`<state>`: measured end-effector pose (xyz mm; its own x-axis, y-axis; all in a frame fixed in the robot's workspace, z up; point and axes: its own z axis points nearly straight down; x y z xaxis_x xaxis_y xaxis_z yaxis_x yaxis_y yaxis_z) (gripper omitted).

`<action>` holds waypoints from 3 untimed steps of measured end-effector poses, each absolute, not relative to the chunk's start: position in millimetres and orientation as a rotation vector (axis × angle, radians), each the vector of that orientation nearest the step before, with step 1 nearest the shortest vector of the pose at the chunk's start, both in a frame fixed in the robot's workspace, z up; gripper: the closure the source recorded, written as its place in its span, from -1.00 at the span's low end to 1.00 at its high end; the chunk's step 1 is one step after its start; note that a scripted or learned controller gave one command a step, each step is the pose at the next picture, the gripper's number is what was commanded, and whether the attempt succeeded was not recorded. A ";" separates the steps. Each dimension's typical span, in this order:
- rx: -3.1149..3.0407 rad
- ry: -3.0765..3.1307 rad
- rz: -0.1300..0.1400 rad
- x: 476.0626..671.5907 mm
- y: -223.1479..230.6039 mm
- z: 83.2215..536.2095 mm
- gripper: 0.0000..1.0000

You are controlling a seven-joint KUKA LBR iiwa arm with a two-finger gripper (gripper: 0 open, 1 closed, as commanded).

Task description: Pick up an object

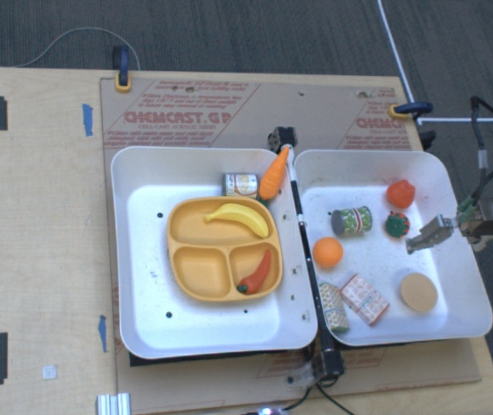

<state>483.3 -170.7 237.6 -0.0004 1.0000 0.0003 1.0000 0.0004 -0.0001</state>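
Note:
My gripper [429, 233] reaches in from the right edge and hangs over the right bin [463, 318], just right of a small green item [396, 225] and above a tan round disc [419, 291]. Nothing shows in its grasp. That bin also holds a red fruit [400, 194], a lying can [352, 221], an orange [327, 252], a patterned box [365, 298] and a packet [333, 306].
The left bin [134, 258] holds a yellow divided plate [201, 271] with a banana [238, 217] and a red pepper [257, 272]. A small can [240, 184] lies behind it. A carrot [273, 173] leans on the wall between the bins.

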 end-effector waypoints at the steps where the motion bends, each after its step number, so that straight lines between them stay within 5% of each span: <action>1: -2.220 -2.219 0.001 478.6 -154.7 132.1 -1.00; 2: -2.226 -2.224 -0.005 481.2 -114.3 88.2 -1.00; 3: -2.239 -2.233 -0.016 485.2 -115.9 102.5 1.00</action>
